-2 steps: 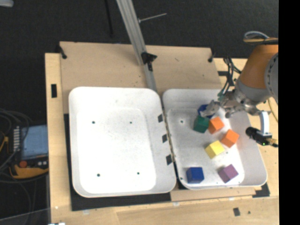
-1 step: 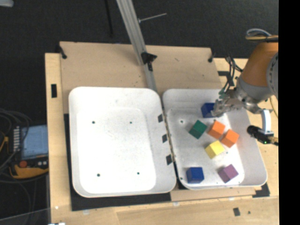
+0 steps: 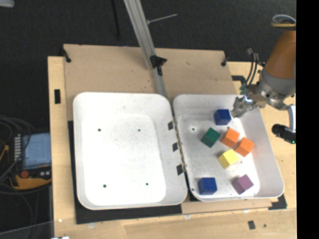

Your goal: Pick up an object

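Blue wooden cube (image 3: 222,116) sits at the far end of your right shallow white bin (image 3: 266,153), just beside the gripper (image 3: 240,105) at the bin's far right corner; can't tell if it's spread or pressed together. Nearer you: green cube (image 3: 211,137), two orange cubes (image 3: 230,137) (image 3: 244,146) touching, yellow cube (image 3: 229,158), second blue cube (image 3: 207,185), purple cube (image 3: 242,183). Left white bin (image 3: 124,148) alongside.

Seven small blocks (image 3: 230,159) loose in right bin (image 3: 266,153): two blue, two orange, green, yellow, purple
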Controlling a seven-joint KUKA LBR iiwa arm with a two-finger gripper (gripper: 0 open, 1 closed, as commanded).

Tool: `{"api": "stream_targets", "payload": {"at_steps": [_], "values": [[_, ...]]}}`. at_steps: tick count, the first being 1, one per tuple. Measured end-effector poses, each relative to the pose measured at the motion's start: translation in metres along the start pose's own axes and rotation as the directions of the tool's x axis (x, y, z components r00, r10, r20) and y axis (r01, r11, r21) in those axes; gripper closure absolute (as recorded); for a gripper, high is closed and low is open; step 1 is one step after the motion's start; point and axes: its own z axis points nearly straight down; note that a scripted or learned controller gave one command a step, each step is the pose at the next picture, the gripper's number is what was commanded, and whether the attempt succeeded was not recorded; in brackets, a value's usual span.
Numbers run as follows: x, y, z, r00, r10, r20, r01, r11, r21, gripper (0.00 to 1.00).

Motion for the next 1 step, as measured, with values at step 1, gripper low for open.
{"api": "stream_targets", "payload": {"at_steps": [1], "values": [[-0.0004, 0.0033, -0.0445, 1.0, -0.002, 0.0, 0.002, 1.0, 0.001, 1.0]]}}
